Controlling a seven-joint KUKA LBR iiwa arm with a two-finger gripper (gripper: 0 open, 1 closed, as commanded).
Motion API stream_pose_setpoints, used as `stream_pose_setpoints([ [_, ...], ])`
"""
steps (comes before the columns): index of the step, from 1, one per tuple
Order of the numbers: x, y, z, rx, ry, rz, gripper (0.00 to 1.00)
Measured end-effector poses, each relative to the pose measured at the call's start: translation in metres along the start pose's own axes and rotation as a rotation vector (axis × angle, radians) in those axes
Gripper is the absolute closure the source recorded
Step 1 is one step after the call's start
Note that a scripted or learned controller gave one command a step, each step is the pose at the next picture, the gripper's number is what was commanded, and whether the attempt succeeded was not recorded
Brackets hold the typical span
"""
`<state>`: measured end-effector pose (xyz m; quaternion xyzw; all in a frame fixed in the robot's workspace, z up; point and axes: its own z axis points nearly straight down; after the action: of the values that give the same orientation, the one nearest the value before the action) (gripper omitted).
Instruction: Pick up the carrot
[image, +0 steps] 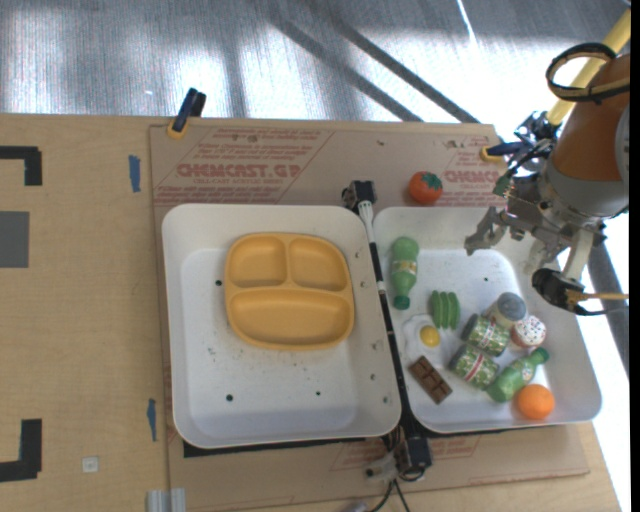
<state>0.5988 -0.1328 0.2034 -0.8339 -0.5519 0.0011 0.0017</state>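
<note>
A small orange-red vegetable with a green top (425, 187) lies on the cardboard just behind the right bin (575, 345), outside it; I cannot tell whether it is the carrot. A round orange fruit (536, 401) sits in that bin's front right corner. My gripper (503, 236) hangs over the bin's back right part, open, with nothing between its fingers. It is to the right of and a little nearer than the orange-red vegetable, and well behind the pile of toy food.
The right bin also holds a green bottle (403, 268), a pea pod (444, 308), a fried egg (424, 333), a chocolate piece (430, 378), two cans (482, 350) and a second green bottle (517, 375). The left bin (190, 330) holds a yellow divided plate (289, 290).
</note>
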Motion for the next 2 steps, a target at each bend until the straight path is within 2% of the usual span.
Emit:
stream_pose_setpoints([
  [1,-0.033,-0.087,-0.002,0.000,0.001,0.182,0.00],
  [2,-0.035,-0.115,0.011,0.001,0.001,0.362,0.00],
])
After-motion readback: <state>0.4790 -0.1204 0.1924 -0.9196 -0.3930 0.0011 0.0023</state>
